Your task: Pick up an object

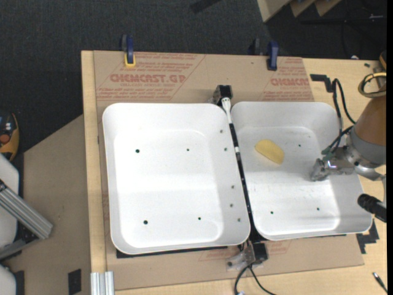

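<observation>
We see the yellow lump [269,152] in the right bin [288,226], left of our gripper [319,172] and apart; we cannot tell its finger spread

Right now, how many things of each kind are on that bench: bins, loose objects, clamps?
White bins: 2, the left bin and the right bin
Yellow objects: 1, the yellow lump in the right bin
Blue clamps at the board's far edge: 2, the left clamp and the right clamp
Total: 5
</observation>
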